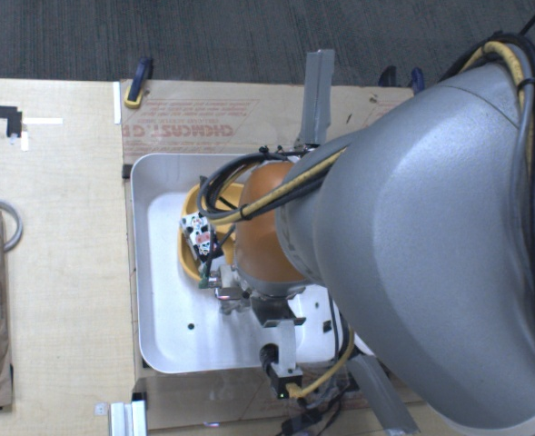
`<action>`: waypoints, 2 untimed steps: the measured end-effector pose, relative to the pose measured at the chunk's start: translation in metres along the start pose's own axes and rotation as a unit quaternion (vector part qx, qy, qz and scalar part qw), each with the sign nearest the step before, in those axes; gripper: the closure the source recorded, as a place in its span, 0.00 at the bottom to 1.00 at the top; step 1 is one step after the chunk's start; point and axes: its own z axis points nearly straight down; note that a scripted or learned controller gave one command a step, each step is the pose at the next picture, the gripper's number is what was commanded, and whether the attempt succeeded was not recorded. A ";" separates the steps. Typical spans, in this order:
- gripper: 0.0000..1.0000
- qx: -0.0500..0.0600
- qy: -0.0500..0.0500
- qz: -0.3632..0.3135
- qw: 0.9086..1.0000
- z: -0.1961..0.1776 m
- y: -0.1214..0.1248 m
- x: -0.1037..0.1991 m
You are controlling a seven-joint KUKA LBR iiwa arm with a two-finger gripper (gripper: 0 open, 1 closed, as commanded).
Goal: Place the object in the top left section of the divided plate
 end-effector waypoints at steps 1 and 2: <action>1.00 -0.001 0.000 0.105 0.995 -0.022 0.001 0.039; 0.00 -0.001 -0.001 0.105 0.995 -0.022 0.001 0.039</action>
